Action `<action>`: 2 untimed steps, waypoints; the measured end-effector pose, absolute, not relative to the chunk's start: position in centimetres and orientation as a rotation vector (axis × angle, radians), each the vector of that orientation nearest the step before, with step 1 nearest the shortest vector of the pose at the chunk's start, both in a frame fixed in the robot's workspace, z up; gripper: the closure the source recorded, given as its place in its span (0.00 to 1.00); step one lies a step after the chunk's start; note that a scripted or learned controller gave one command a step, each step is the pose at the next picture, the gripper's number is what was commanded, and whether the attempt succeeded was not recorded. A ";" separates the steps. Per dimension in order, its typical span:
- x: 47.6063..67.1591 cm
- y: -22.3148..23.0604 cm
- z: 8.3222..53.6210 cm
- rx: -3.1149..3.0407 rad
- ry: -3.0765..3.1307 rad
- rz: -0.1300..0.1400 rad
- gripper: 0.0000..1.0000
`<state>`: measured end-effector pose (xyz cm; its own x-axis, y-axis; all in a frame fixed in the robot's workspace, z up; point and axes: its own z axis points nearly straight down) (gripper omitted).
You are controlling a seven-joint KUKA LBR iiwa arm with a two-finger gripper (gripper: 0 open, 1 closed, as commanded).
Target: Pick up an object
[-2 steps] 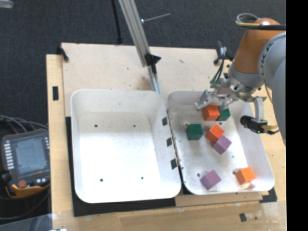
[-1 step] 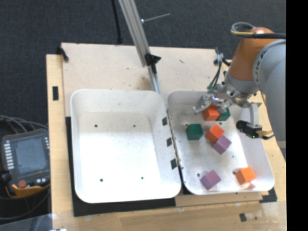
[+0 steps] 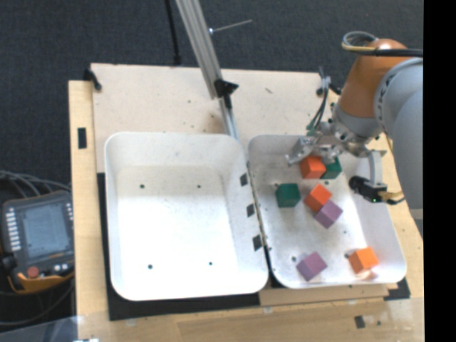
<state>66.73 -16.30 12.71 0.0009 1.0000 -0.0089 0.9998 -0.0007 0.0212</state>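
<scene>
Right bin point(image 3: 381, 223), near edge: purple block point(image 3: 311, 266) and orange block point(image 3: 363, 259), well apart. Farther in: another purple block point(image 3: 328, 214) touching an orange block point(image 3: 318, 197); green block point(image 3: 288, 194) just to their left, apart. Far end of bin: orange block point(image 3: 312, 167) with a green block point(image 3: 333, 167) touching its right side, both directly under the gripper point(image 3: 322, 155). Fingers hidden by the wrist and blocks; cannot tell spread or pinching. Left bin point(image 3: 114, 155) beside it. Aluminium rail point(image 3: 199, 38) slants beyond the bins.
</scene>
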 end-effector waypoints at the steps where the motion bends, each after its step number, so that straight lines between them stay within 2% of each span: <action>1: 66.9 -16.4 13.8 2.202 2.203 0.017 1.00; 2: 66.7 -16.5 20.3 2.214 2.218 0.007 1.00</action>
<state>66.66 -16.52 20.34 -0.0016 1.0000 -0.0022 1.0000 0.0017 0.0086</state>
